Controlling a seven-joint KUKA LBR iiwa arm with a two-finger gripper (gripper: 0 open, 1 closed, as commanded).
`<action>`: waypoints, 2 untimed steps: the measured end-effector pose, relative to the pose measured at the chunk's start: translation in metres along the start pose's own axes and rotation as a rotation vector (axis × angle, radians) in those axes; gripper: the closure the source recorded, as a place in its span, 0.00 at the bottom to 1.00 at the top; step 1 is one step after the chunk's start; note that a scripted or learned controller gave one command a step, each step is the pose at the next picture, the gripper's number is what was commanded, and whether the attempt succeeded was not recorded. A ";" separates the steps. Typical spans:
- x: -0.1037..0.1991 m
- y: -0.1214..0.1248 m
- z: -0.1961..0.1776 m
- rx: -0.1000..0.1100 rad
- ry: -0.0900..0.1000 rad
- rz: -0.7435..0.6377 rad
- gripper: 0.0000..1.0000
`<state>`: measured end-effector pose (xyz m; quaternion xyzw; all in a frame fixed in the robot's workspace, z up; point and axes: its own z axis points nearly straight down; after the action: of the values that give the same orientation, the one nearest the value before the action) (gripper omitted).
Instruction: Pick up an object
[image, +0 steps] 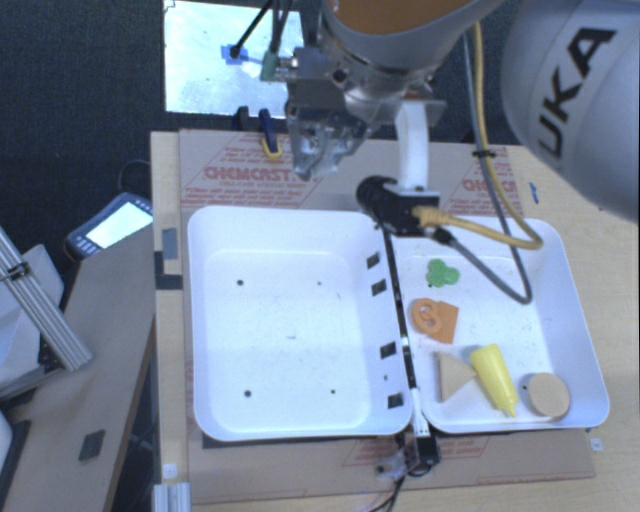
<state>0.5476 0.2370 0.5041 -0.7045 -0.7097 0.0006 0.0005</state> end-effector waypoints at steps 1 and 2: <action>-0.004 0.061 -0.032 -0.007 0.001 0.008 1.00; -0.002 -0.023 0.003 0.002 0.000 0.000 1.00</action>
<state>0.5244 0.2348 0.5014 -0.7047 -0.7096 0.0013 0.0013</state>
